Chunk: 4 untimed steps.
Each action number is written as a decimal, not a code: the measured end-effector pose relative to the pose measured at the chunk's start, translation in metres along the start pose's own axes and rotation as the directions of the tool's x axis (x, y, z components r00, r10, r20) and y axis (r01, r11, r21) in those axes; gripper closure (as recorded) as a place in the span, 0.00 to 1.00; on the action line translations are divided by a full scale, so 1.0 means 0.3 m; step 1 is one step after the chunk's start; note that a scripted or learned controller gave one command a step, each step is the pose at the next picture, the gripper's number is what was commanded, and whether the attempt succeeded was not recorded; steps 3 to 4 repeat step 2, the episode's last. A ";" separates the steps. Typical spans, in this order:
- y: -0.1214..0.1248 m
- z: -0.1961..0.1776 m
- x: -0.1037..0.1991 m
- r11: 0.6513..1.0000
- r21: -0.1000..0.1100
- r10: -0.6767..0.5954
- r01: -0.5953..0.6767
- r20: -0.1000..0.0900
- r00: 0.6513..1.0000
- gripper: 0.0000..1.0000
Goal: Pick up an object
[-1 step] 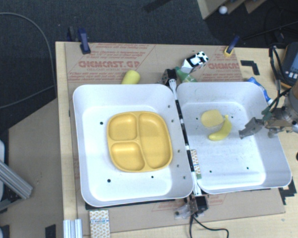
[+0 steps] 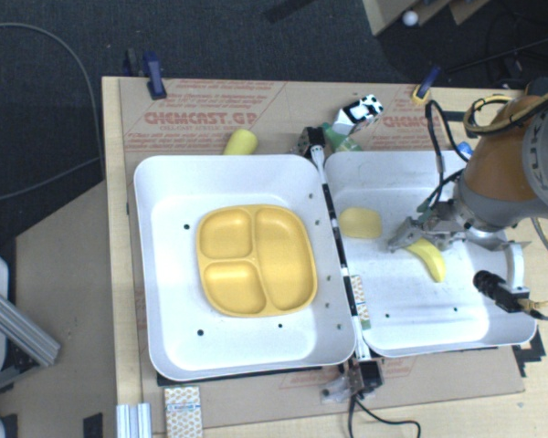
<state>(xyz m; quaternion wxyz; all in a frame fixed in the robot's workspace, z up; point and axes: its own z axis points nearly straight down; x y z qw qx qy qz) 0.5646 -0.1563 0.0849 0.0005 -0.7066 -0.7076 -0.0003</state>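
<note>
A small yellow banana [image 2: 429,260] lies in the right bin [image 2: 393,322], toward its middle and a little to the right, curved and slanting down toward the near right. The gripper [image 2: 418,234] is right over the banana's upper end, its grey metal fingers spread low above the bin floor. From here I cannot tell whether it is released or clenched, and the banana does not visibly sit between anything. Behind the gripper the arm [image 2: 502,167] comes in from the right, the orange band bulging just above the wrist and dark cables looping over it.

To the left of the gripper, near the bin's left wall, rests a pale yellow lump [image 2: 360,223], well apart from the banana.

The left bin [image 2: 164,245] sits flush beside the right one, and a yellow divided plate [image 2: 256,260] with three compartments lies near its middle.

Both bins stand on a tabletop [image 2: 119,153] covered with brown board printed in red lettering. On that board behind the left bin lies a small yellow cylinder [image 2: 241,141]. Behind the seam between the bins is a black-and-white toy [image 2: 360,112] beside something green. A blue clamp [image 2: 152,74] grips the board's far left edge.
</note>
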 end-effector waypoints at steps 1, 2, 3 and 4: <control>0.000 -0.032 -0.001 1.000 -0.001 0.001 -0.001 0.001 1.000 1.00; 0.133 -0.335 0.376 1.000 -0.002 -0.001 0.001 -0.001 1.000 1.00; 0.133 -0.335 0.376 1.000 -0.002 -0.001 0.001 -0.001 1.000 1.00; 0.133 -0.335 0.376 1.000 -0.002 -0.001 0.001 -0.001 1.000 1.00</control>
